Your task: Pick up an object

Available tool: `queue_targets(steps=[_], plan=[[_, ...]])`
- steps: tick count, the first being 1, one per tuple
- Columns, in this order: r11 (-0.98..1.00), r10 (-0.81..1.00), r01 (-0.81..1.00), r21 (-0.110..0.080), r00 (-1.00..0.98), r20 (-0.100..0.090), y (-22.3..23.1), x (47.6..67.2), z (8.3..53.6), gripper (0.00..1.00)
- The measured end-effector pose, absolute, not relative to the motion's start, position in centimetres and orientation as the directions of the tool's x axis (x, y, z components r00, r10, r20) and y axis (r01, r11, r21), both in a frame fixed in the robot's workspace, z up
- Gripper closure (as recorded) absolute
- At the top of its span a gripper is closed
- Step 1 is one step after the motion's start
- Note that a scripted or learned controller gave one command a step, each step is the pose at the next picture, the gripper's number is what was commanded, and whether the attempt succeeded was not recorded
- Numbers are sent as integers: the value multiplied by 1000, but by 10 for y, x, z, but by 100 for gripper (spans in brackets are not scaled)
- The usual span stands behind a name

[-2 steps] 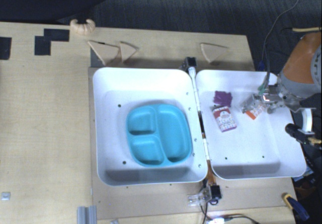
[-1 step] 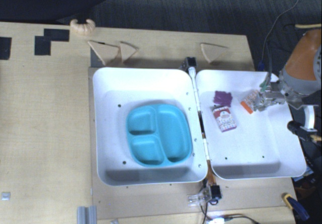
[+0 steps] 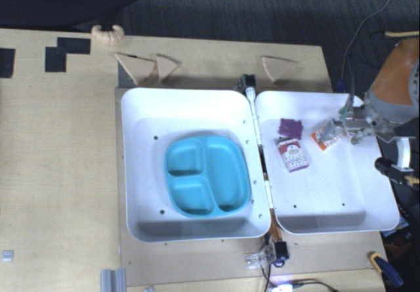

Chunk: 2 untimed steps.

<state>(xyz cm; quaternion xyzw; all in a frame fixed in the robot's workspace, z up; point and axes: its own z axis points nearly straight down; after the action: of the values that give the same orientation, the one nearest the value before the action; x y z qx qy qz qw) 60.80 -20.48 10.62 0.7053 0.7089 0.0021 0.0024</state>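
Note:
In the right bin [image 3: 328, 212] lie three small things. A purple piece [image 3: 290, 128] rests near the back, and a red and white packet [image 3: 293, 154] lies just in front of it. An orange and white item [image 3: 325, 136] sits to their right. My gripper [image 3: 348, 125] reaches in from the right, low over the bin, with its tip right at the orange and white item's right end. Whether it touches or holds that item is unclear. The grey arm with its orange band [image 3: 400, 74] rises behind it.
The left bin [image 3: 141, 153] holds a blue divided plate [image 3: 207, 176]. A black clamp and cable [image 3: 248, 82] sit at the back where the bins meet. Dark arm hardware [image 3: 397, 169] overhangs the right bin's right rim.

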Motion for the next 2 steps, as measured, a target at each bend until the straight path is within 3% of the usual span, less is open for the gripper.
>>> queue_targets(steps=[1, 2], plan=[[2, 1000, 1000, 6, -2, -1, -172, 533, 87, 0], [3, 1000, 1000, 13, -3, -3, -172, 535, 99, 100]])
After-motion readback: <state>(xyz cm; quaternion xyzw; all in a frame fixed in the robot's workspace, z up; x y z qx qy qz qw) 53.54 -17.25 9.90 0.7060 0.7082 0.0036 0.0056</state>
